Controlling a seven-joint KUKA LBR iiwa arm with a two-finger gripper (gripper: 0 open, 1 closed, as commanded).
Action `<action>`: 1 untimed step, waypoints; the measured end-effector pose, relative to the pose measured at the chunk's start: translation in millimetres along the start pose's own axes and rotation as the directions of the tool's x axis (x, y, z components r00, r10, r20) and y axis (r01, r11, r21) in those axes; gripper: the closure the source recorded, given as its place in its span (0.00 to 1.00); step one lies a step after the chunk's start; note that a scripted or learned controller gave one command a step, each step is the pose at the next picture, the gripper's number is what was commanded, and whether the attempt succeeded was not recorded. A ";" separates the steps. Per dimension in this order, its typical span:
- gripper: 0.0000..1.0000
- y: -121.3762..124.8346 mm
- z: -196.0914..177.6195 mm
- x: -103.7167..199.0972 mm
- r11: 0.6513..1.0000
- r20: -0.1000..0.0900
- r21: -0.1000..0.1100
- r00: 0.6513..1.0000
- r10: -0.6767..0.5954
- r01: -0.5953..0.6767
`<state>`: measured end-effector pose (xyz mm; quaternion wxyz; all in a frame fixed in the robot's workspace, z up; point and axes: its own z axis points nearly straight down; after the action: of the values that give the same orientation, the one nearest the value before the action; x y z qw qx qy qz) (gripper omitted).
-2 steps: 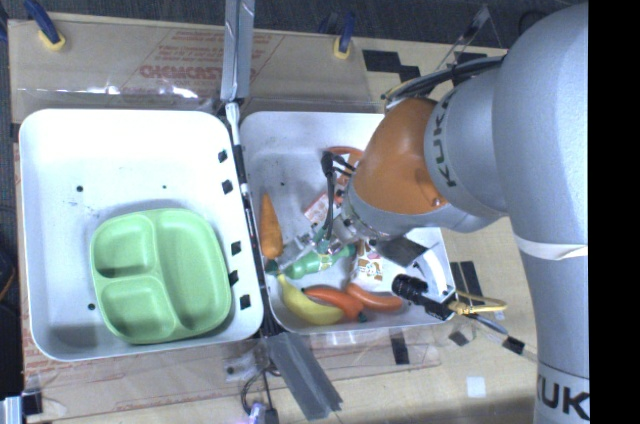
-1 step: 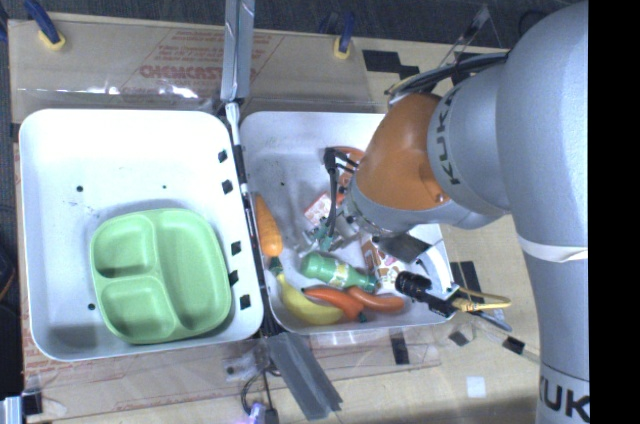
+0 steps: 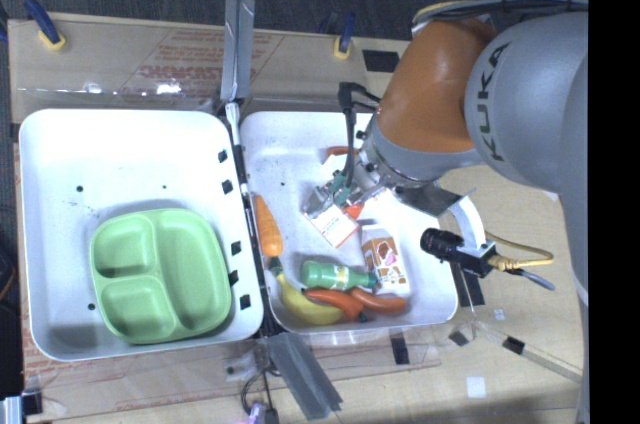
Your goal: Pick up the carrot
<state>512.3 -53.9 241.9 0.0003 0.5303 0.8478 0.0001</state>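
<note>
Camera view: carrot (image 3: 267,225) left of end effector (image 3: 335,195).

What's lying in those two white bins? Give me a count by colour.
Green: 2, the divided plate and a bottle
Orange: 1, the carrot
Yellow: 1, a banana
Red: 1, a long pepper
White with print: 2, a small carton and a packet
Total: 7

One fixed overhead camera, slanted down, both bins (image 3: 130,127) in frame
</note>
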 end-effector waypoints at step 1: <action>0.00 -0.1 0.2 0.0 1.000 0.000 0.000 1.000 0.000 0.000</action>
<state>512.2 -53.9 241.7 0.0001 0.5303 0.8478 0.0001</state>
